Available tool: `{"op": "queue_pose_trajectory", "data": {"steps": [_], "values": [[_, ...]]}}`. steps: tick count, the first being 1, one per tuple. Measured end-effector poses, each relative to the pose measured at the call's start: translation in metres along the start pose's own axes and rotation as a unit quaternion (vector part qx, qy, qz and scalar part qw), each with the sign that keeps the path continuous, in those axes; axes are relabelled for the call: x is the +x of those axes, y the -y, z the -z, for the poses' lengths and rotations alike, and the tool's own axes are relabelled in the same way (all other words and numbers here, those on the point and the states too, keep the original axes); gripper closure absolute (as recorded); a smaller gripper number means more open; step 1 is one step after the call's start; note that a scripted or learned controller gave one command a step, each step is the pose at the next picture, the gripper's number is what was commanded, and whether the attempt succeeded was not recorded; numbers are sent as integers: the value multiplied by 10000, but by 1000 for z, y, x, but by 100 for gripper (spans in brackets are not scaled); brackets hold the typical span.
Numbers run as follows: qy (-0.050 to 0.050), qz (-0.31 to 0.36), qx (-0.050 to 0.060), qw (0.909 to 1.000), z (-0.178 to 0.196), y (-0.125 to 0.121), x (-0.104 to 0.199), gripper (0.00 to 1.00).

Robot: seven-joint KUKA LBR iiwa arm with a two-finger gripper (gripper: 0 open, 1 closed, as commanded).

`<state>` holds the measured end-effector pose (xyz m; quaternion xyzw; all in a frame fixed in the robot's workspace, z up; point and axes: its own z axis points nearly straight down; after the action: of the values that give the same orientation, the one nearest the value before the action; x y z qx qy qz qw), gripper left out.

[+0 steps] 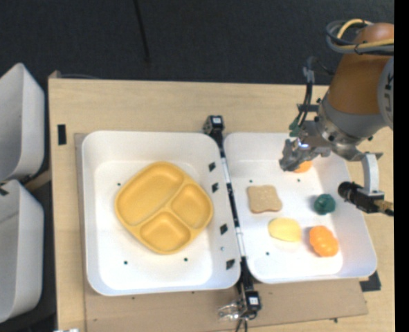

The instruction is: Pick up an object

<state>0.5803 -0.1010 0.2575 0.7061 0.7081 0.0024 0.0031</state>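
My gripper (293, 158) hangs low over the far part of the right bin (349, 268). A small orange object (304, 165) peeks out right beneath and beside it, mostly hidden by the gripper. Nearer the front lie a tan slice of bread (264, 198), a pale yellow rounded piece (285, 229), an orange pepper-like piece (322, 241) and a small dark green object (324, 203).
A yellow divided plate (164, 206) lies in the left bin (100, 268). A black ridge (226, 199) with clips runs between the two bins. The arm's grey and orange body (356, 88) looms over the right bin's far right corner.
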Motion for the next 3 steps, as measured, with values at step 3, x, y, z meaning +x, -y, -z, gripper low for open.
{"op": "queue_pose_trajectory", "data": {"steps": [3], "values": [[-11, 24, 30, 10000, 16, -2, 99, 100]]}}
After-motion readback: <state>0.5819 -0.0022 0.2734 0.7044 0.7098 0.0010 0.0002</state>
